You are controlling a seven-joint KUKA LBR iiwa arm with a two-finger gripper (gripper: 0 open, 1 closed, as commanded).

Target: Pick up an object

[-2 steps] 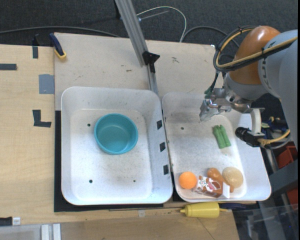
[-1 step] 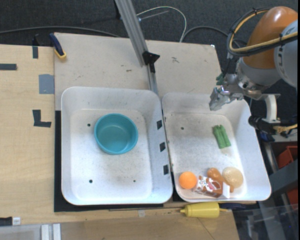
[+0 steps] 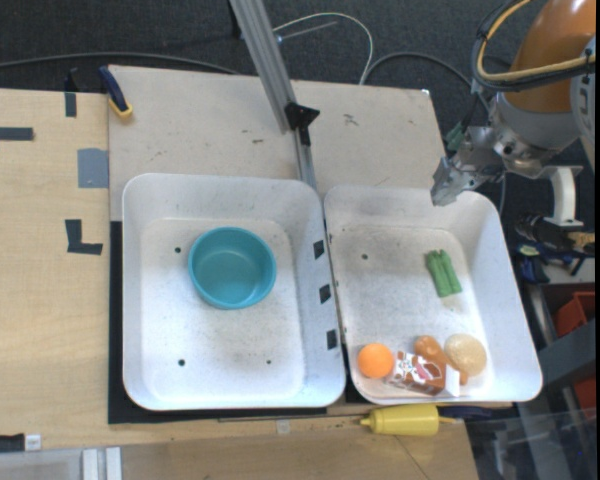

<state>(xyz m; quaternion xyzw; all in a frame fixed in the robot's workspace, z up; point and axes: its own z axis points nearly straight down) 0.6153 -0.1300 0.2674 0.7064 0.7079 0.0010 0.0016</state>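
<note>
The bench (image 3: 210,128) carries a pale board on which two shallow white bins sit side by side, edges touching, so that either one lies within the arm's reach from the right. The left bin (image 3: 150,368) holds a teal bowl (image 3: 232,267), upright, near its centre and well apart from the walls. The right bin (image 3: 380,218) holds the smaller candidates for picking: a green block (image 3: 443,273) lying alone toward the right wall, and a cluster along the near edge consisting of an orange ball (image 3: 375,360), a red-and-white packet (image 3: 418,371) and a tan rounded item (image 3: 465,353), these touching or nearly touching one another. A yellow bottle (image 3: 404,420) lies on its side outside the bin, just beside its near rim. The arm (image 3: 545,53) stands over the far right corner of the right bin, with the gripper (image 3: 450,183) hanging just above the rim, well apart from every object; nothing is between its fingers, and how far they are spread cannot be told. By judgement, the green block is the least crowded target. The bin floors show dark speckling; dark carpet and loose cables lie beyond the bench
</note>
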